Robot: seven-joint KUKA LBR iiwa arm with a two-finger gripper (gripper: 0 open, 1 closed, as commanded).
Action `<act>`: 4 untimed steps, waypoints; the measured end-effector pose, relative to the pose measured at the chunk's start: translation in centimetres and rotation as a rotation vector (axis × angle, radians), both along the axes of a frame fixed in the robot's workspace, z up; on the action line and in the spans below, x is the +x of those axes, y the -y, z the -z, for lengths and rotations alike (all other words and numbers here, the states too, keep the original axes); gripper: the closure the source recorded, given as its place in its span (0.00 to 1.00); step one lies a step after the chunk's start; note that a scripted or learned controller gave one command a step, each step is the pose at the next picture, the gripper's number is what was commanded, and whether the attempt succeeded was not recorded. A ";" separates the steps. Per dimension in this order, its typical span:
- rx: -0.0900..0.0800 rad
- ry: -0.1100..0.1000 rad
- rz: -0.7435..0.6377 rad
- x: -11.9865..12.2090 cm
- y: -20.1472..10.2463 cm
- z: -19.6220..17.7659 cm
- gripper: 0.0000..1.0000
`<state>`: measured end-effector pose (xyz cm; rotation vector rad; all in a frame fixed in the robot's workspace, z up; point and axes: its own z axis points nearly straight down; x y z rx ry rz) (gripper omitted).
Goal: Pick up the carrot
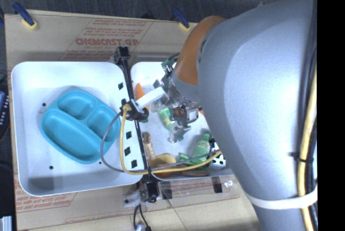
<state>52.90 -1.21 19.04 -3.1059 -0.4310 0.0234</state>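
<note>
The carrot (138,88) shows as a small orange piece in the right bin (144,69), close to the divider between the bins, and a pale bracket partly covers it. My gripper (177,126) hangs over the middle of the right bin, to the right of the carrot and a little nearer the front. Small green and orange bits sit close around it. The wrist and the big grey arm hide the bin's right half.
A blue divided plate (78,125) lies in the left bin (27,117). Along the front of the right bin lie a yellow piece (163,159), a brown piece (146,144), a green item (202,146) and a pale green thing (164,117).
</note>
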 end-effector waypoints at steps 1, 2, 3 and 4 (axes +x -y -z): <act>0.000 0.000 0.000 0.0 0.0 0.0 0.00; -0.002 0.002 0.052 -2.4 -6.3 0.0 0.00; -0.002 0.001 -0.026 -5.5 -12.1 6.3 0.00; 0.000 -0.005 -0.028 -5.4 -12.1 5.4 1.00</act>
